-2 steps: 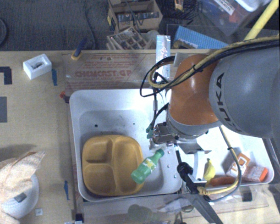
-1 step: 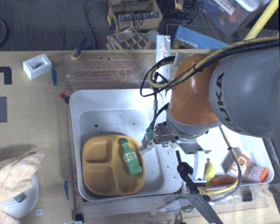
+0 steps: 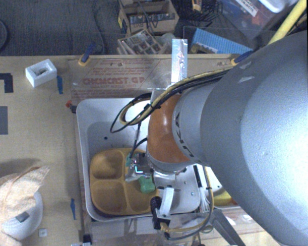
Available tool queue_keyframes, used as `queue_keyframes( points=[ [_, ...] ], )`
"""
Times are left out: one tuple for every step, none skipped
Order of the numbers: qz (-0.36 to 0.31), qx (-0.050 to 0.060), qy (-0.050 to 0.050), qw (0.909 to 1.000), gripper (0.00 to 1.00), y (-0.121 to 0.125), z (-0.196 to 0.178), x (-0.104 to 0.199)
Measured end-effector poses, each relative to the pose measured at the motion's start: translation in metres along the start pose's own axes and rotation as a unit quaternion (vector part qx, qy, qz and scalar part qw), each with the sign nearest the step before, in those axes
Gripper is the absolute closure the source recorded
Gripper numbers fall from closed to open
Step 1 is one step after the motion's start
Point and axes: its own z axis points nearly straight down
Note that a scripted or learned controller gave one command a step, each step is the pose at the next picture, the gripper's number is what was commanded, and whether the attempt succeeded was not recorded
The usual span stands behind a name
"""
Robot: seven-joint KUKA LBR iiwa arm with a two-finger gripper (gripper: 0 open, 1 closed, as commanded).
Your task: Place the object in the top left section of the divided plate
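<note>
**Green object at the plate's right edge, just below the claw's wrist**

The grey arm [image 3: 255,141] fills the right side of the camera view, its orange band [image 3: 162,132] sitting over the middle of a white bin [image 3: 88,122]. Black and yellow cables [image 3: 131,110] loop from the band across the bin's upper part.

In the bin's lower left lies the divided plate [image 3: 113,184], tan-brown, with moulded sections. Its top left section [image 3: 105,163] shows bare plate surface, as does the lower left section.

The claw [image 3: 138,171] comes down below the orange band at the plate's right side, where metal parts and a small teal light show. Whether the claw is spread or pressed together I cannot tell; the wrist housing hides that.

The object [image 3: 146,185], small and green, sits right beneath the claw's metal parts, at the plate's right edge, to the right of and lower than the top left section. It seems to touch the claw's underside, but whether it is pinched or merely lying there cannot be told.

On the worktop [image 3: 38,129] to the left rest a small white box [image 3: 41,72] and a crumpled pale cloth [image 3: 17,193].
</note>
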Motion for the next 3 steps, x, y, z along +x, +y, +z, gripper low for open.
queue_keyframes(
  points=[
    [0.004, 0.004, -0.006, 1.0, 1.0, -0.001, -0.005, -0.008],
    [0.029, 0.0, 0.0, 0.9996, 1.0, 0.015, -0.136, -0.03],
    [-0.06, -0.002, -0.001, 0.9982, 1.0, 0.059, -0.126, -0.093]
  ],
)
